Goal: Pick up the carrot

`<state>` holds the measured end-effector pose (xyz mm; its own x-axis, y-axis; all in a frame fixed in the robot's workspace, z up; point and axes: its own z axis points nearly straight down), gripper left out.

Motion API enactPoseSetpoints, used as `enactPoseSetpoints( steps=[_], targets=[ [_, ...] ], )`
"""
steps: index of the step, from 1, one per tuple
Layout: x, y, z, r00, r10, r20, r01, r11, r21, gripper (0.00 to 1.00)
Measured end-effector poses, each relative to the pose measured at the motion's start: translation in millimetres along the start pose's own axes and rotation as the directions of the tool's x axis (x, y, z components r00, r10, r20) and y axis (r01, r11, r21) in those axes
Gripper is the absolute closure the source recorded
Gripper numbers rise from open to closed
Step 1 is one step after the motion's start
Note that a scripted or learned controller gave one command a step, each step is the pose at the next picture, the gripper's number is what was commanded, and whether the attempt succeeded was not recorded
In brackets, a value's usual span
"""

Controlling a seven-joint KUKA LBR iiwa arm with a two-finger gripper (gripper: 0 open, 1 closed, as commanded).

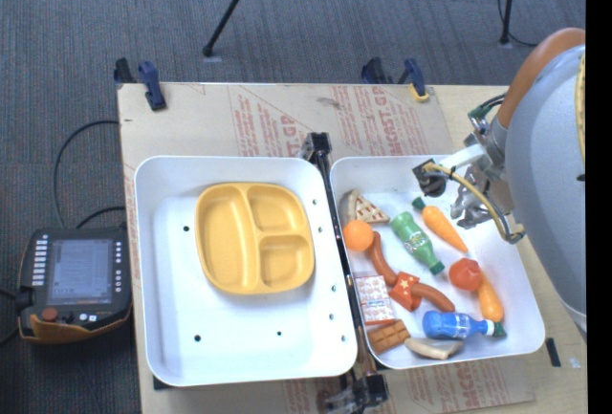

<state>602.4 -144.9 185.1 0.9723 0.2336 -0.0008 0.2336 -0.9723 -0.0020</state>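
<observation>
Status: pick not yet made. The carrot point(444, 228) lies in the right bin point(529, 293), in its upper right part, at right of centre in the frame. It rests flat on the bin floor at a slant, green tip toward the upper left and narrow end toward the lower right. Nothing is lifting it.

The claw point(469, 202) is at the right of the frame, at the upper right edge of the right bin, just up and right of the carrot. The arm body covers much of the wrist hardware. Cables and brackets crowd that area, and the degree of opening cannot be determined from this view. No object is visible between the tips, so the claw is judged to be carrying nothing.

Neighbouring items: a green bottle point(417, 242) lies just left of the carrot, roughly parallel to it. A red tomato point(466, 274) sits below the carrot's narrow end, with a second orange piece point(491, 301) below and right of that. The carrot appears separate from the bottle, but whether it touches the tomato is not clear.

The left bin point(163, 307) holds a yellow plate point(256, 237) and plays no part in this task.

Remaining steps, by judgement: align over the carrot, descend, close, and lift clear of the bin. The claw is near the target, so approach appears largely complete; all of the grasp remains.
</observation>
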Motion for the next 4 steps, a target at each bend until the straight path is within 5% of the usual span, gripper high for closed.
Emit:
enactPoseSetpoints(
  steps=[1, 2, 3, 4],
  targets=[
    [-98.2, 8.9, 25.0, 0.996, -0.084, 0.003, 0.084, 0.996, 0.003, 1.0],
    [-79.6, -58.7, 98.8, 0.994, -0.109, 0.002, 0.109, 0.994, 0.0, 1.0],
    [-76.9, 15.2, -33.9, 0.982, -0.187, 0.0, 0.187, 0.982, -0.001, 1.0],
    [-68.4, -47.7, 98.5, 0.947, -0.32, 0.002, 0.32, 0.947, 0.003, 1.0]
  ],
)
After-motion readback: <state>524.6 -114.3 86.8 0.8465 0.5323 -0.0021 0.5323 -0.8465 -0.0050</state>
